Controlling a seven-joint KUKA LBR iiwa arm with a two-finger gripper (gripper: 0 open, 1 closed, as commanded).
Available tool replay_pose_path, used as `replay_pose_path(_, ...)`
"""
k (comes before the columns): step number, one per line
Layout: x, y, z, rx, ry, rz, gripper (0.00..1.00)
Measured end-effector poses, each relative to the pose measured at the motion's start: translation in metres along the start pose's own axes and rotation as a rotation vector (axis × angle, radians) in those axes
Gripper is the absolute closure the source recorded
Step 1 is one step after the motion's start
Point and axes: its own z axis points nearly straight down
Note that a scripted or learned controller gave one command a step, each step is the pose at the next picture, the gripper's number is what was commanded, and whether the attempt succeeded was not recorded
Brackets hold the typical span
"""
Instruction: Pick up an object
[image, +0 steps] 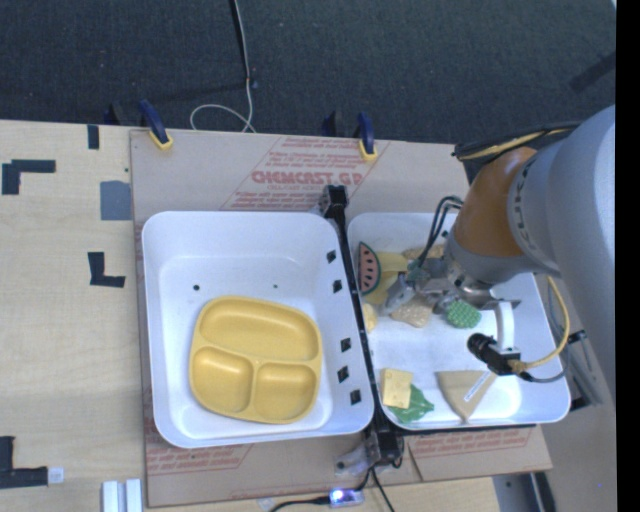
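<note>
My gripper (408, 292) hangs low in the right bin (530, 405), near its left side, on the grey arm with the orange band (490, 215). Just under and in front of it lies a tan bread-like piece (411, 314). A watermelon slice (369, 268) lies to its left by the bin wall, with a yellow piece (392, 262) beside it. A green knobbly ball (462, 315) sits to the gripper's right. Whether anything is held is hidden by the wrist.
The left bin (165, 250) holds a yellow divided plate (255, 358). At the front of the right bin lie a yellow cheese block (397, 384), a green leaf (416, 405) and a tan wedge (462, 391). A black cable (500, 355) trails from the wrist.
</note>
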Motion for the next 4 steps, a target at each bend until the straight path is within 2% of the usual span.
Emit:
replay_pose_path(1,0.058,-0.031,-0.103,-0.002,0.002,-0.002,0.0)
replay_pose_path(2,0.037,-0.073,-0.172,0.002,-0.001,0.005,0.0)
replay_pose_path(3,-0.042,-0.058,-0.103,0.01,0.0,0.01,0.0)
replay_pose_path(4,-0.056,0.014,-0.017,-0.002,0.0,0.003,0.0)
